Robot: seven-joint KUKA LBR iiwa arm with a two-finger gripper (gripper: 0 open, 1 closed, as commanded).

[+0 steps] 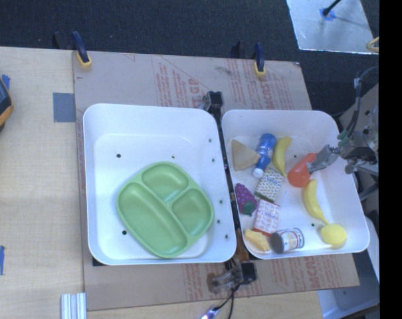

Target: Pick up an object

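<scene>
The right bin (333,123) holds a loose pile of small items. A red-orange rounded object (298,174) lies near the bin's right side. My gripper (321,159) reaches in over the right rim, and its tip is at the upper right edge of that red object, touching or nearly touching it. Around it lie a yellow banana (313,202), a second yellow banana-shaped piece (281,153), a blue and white bottle (264,153), a lemon (333,234) and a small can (289,239) on its side.
A tan wedge (242,155), purple grapes (244,197) and two patterned small boxes (270,185) (266,215) lie in the right bin's left half. The left bin (94,125) holds a green divided plate (165,209). Clamps (82,50) hold the cardboard base.
</scene>
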